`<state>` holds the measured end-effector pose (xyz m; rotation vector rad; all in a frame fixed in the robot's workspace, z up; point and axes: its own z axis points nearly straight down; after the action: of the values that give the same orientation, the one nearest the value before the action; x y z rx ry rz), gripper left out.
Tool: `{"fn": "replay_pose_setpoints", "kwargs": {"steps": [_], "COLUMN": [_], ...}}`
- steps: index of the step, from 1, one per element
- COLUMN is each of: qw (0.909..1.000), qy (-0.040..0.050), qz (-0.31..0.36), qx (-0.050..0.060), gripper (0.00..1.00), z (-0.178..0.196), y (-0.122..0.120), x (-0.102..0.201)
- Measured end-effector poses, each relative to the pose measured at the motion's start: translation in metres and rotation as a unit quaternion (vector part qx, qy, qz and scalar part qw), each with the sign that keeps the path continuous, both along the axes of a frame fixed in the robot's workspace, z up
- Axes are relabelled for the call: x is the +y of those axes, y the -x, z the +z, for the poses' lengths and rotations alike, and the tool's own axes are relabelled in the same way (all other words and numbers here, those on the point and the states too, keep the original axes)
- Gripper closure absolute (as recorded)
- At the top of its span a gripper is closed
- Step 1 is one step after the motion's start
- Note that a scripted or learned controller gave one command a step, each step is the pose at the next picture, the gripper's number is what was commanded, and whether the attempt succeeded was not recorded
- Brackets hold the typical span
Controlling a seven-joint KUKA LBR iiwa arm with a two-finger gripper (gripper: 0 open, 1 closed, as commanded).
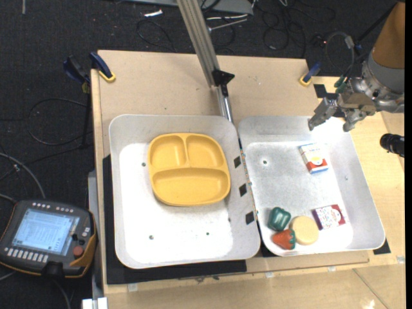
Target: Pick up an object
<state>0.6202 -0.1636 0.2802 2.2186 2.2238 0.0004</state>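
While arm [393, 40] reaches in, fingers [335, 120] splayed above right bin [360, 172].

- My bench [167, 89]: a tan board, seen from above at a slant.
- Left bin [129, 237] and right bin [283, 153], both white and shallow, lie directly on it side by side, their inner edges touching or nearly so.
- Two clamps, blue with yellow, grip the bench's far edge: one at the left corner [102, 67], one near the right corner [310, 73].
- A metal post [201, 34] stands at the far edge, between the bins.
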Motion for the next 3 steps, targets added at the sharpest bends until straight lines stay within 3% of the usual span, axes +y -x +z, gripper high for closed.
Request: {"fn": "replay_pose_setpoints", "kwargs": {"steps": [1,3], "qw": [1.0,1.0], "qy": [0.0004,-0.0001], "qz": [0.0,0.0], "qx": [0.0,0.003], "gripper": [0.0,0.0], "z": [0.0,-0.088], "y": [0.0,0.001], "x": [0.0,0.01]}}
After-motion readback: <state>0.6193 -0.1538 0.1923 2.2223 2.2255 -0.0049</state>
